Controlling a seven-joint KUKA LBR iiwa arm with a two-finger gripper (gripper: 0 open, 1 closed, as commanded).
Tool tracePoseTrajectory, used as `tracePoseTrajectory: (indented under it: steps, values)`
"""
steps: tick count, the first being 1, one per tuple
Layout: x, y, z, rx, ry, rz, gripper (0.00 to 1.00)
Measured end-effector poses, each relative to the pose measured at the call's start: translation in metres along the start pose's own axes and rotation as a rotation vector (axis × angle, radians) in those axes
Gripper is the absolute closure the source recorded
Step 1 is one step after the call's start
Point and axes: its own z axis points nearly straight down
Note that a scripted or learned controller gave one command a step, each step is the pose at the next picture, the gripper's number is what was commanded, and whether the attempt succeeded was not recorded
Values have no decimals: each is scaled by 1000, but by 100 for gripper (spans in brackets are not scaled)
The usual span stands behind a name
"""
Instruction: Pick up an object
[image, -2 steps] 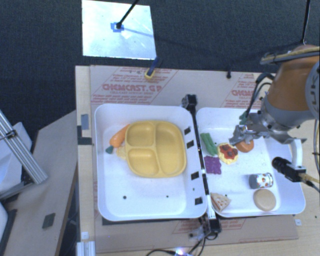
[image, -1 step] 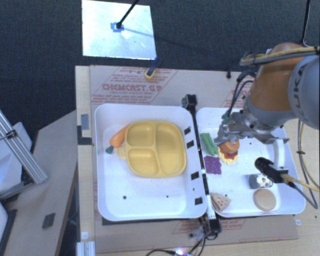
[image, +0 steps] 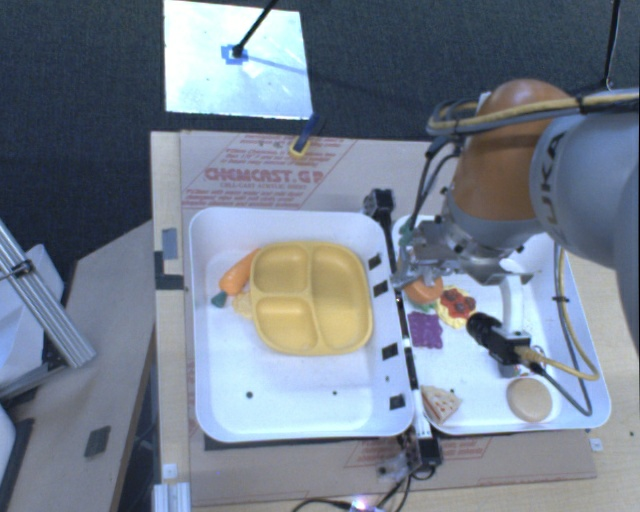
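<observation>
Light is even and fairly bright, falling from above. The white bins (image: 300, 415) look slightly washed out, with little surface detail. A metal sheet (image: 237, 58) beyond the bench's far edge glares pale. Shadows are soft and short, darkest under the arm (image: 530, 150). The whole picture is a little soft and grainy; small items in the right bin blur together.

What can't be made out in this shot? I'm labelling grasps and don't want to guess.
- Gripper: the arm's wrist covers its fingers in the camera view, so open or shut, and any hold, can't be judged.
- Orange toy under the wrist: partly hidden, kind unclear.
- Carrot and a yellowish item beside it: partly hidden under the yellow divided plate.
- Right bin: its far part is covered by the arm.
</observation>
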Motion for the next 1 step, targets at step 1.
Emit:
tracePoseTrajectory:
  steps: [1]
  values:
    - [58,-5,9,1,0,1,100]
